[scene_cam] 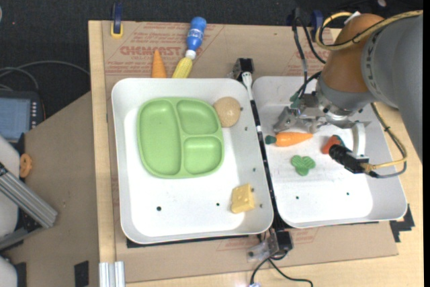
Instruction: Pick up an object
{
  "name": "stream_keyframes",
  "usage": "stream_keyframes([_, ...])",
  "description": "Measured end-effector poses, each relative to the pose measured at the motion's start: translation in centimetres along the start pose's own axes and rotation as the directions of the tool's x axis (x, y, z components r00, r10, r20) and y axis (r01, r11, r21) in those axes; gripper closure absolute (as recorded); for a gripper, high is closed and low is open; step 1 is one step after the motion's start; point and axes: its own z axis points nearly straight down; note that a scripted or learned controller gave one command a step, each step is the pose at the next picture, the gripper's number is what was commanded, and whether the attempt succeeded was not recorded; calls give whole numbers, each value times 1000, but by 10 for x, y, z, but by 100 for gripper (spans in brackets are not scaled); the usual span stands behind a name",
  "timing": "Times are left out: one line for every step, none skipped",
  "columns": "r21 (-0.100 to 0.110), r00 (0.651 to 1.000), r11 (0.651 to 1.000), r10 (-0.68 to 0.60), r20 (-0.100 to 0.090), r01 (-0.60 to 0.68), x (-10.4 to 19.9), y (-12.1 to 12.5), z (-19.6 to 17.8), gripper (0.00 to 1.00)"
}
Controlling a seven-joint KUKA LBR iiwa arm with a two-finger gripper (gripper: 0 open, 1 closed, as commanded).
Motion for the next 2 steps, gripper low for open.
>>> stream_keyframes([-3, 1000, 1000, -1, 1, 1, 0, 2, 0, 0])
stream_keyframes([-3, 1000, 1000, -1, 1, 1, 0, 2, 0, 0])
